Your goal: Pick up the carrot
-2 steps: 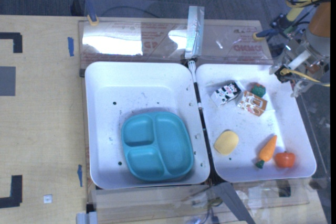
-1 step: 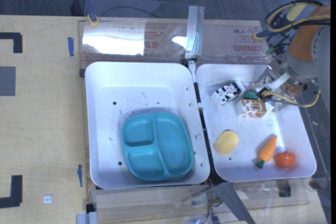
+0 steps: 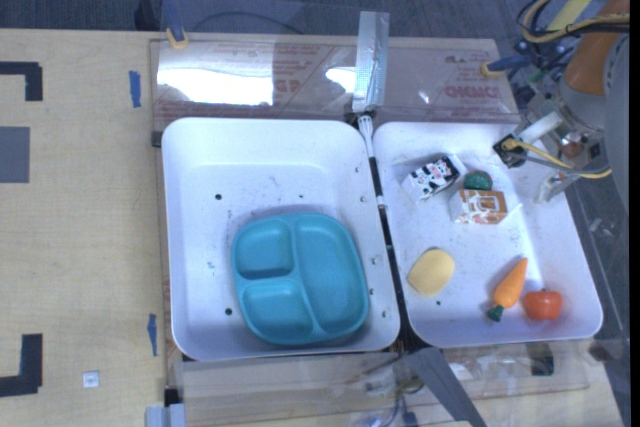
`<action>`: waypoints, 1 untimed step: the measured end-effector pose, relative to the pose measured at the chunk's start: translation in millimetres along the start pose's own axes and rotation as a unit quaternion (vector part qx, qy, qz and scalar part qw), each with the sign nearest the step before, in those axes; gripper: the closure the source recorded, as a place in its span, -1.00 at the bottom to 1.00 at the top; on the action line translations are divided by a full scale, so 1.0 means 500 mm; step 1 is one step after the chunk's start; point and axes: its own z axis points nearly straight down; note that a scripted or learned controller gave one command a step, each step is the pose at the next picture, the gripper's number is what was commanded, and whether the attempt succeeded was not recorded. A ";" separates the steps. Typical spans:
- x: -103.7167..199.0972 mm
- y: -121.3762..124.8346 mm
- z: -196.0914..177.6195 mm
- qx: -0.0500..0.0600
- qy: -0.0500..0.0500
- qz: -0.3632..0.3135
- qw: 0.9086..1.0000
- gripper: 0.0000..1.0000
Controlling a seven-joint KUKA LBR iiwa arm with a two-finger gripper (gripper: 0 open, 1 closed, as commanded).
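Carrot [image 3: 510, 283] lying in the right bin [image 3: 570, 235] — not yet picked up.
It is resting just left of the tomato [image 3: 543, 304], leaning with its orange tip up-right and green stub down-left. The gripper [image 3: 545, 150] is hanging well above the tomato, past the bin's top edge — whether it is open or shut, I cannot tell.

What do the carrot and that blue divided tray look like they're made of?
The carrot looks like moulded plastic: even, smooth orange with a small green stub at one end, so likely a toy. The blue tray also seems plastic, with rounded compartments, uniform teal colour and a soft matte sheen. Neither can be confirmed from the look alone.
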 end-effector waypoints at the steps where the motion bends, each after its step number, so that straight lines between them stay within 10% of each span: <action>1: 0.010 0.023 -0.074 -0.004 0.000 0.113 0.994 -1.00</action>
